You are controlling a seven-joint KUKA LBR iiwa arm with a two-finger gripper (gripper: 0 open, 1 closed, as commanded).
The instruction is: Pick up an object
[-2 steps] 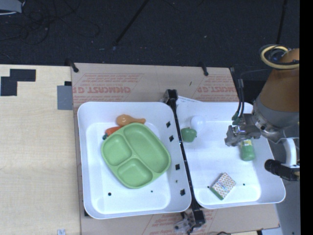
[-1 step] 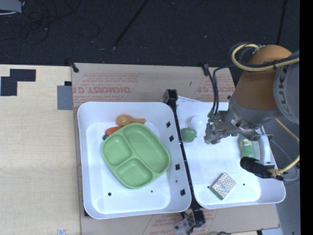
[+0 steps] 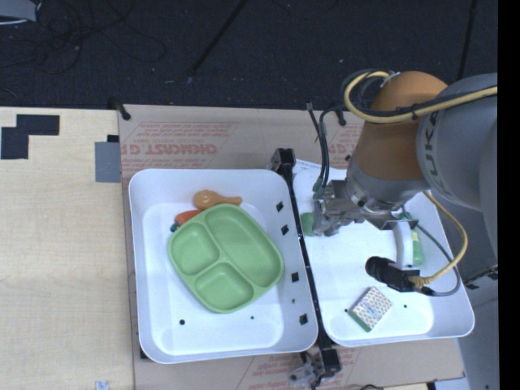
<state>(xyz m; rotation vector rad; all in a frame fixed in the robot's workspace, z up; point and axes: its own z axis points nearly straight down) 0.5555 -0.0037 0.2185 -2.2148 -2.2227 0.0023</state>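
My gripper point(image 3: 323, 220) hangs low over the left side of the right bin point(image 3: 455, 315), close to the divider between the bins. A small green object point(image 3: 307, 221) lies right beside it on the left, partly hidden by the gripper. Whether the two touch I cannot tell. A small box with a green and white pattern point(image 3: 371, 307) lies near the front of the right bin. A white and green object point(image 3: 411, 246) lies to the right of the gripper, partly under the arm.
The left bin point(image 3: 154, 299) holds a green divided plate point(image 3: 224, 257), with an orange utensil point(image 3: 213, 200) and another orange piece point(image 3: 185, 216) tucked behind it. The arm's bulk covers the back of the right bin. Cardboard lies under both bins.
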